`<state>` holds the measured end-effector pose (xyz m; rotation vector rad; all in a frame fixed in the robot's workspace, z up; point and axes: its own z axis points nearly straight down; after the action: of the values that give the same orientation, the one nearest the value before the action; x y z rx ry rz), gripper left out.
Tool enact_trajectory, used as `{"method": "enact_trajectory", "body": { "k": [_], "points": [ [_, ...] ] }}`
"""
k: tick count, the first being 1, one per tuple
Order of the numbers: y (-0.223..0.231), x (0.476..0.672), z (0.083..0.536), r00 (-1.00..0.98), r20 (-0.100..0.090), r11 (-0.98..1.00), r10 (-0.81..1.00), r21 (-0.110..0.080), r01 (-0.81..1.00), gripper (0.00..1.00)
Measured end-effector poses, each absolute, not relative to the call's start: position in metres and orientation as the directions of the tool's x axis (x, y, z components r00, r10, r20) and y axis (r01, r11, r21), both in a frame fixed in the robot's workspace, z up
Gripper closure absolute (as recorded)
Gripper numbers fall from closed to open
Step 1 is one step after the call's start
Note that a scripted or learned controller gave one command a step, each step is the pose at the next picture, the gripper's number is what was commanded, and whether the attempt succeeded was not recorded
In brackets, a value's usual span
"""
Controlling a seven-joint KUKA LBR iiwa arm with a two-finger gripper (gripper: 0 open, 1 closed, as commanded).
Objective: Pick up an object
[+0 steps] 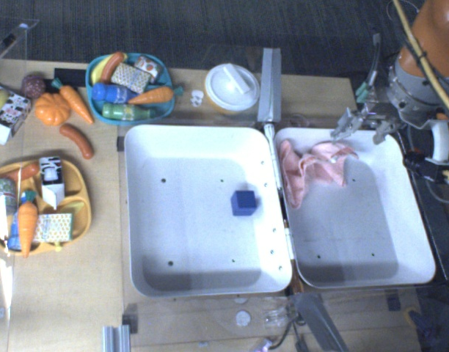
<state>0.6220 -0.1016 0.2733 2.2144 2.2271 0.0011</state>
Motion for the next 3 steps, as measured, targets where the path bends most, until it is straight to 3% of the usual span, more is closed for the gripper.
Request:
{"method": "enact_trajectory", "body": {
  "k": [1, 2, 3],
  "points": [
    [-0.101, 0.650, 0.168, -0.117, 0.000, 0.117, 0.993, 0.000, 0.993, 0.00],
    [-0.169, 0.659, 0.099, -0.252, -0.002, 0.252, 0.968, 0.003, 0.968, 0.00],
    [-0.149, 0.665, 0.091, -0.332, -0.007, 0.332, 0.943, 0.008, 0.943, 0.00]
  ]
}}
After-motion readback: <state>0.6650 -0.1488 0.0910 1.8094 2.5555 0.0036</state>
